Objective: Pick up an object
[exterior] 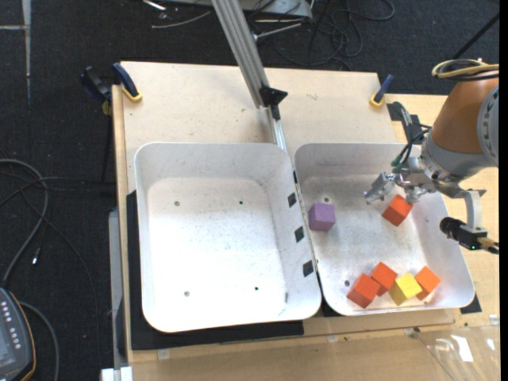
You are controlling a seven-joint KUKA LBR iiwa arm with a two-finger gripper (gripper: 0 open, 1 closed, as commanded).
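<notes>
We see the table (pixel 198 105) w/ two white bins. Left bin (pixel 159 165) sits beside right bin (pixel 349 161). The arm (pixel 468 125) reaches in at the right bin's far right edge. Hand (pixel 397 190): fingers spread apart, nothing clamped; an orange cube (pixel 396 210) lies just below it. Purple cube (pixel 321 216) near the left wall. Near corner: three orange cubes (pixel 373 282) + yellow cube (pixel 405 288).

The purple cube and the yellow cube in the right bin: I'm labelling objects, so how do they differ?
The purple cube is lilac; the yellow cube is bright yellow. The purple cube stands alone near the bin's left wall, while the yellow cube sits packed among orange cubes at the near edge. The purple cube looks slightly larger. Both are small blocks resting on the right bin floor.
</notes>
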